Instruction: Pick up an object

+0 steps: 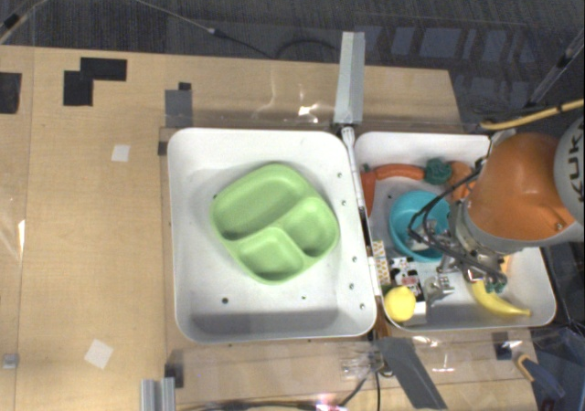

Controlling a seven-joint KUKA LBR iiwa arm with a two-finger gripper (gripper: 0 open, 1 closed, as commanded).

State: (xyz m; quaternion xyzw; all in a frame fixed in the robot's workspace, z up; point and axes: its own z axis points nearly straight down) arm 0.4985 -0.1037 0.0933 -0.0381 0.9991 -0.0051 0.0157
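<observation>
My end effector (445,279) hangs low in the right-hand shallow white plastic bin (547,307), beneath my grey wrist and its orange band. The jaw state cannot be told from this slanted overhead view; wrist hardware and cabling cover it, and I see no object between any gripping surfaces.

The deciding relation: the nearest candidate is the yellow curved banana (496,300), smooth-skinned, lying flat on the bin floor just beside the end effector, on the side toward the view's right and slightly toward the near rim. Its long axis runs roughly along the near wall, tilting a little. In my judgement, a grasp would need the jaws set across that axis, at the middle of the curve.

On the opposite side, toward the divider between the bins, sits a small round yellow lemon-like fruit (398,303), close to the near corner. Its rounded, probably slick form offers less purchase than the banana. Between it and the end effector lies a small white printed card or packet (403,274); its detail is too fine to read.

Behind the end effector stands a teal glossy plastic bowl (413,220), rigid and partly covered by my wrist. Along the far wall lies an orange elongated carrot-shaped item (396,173) with a small teal piece (439,168) next to it.

The left-hand white bin (187,309) carries a light green divided plastic plate (274,221), matte, well apart from my reach. Both bins rest on a tan wooden counter (82,245).
</observation>
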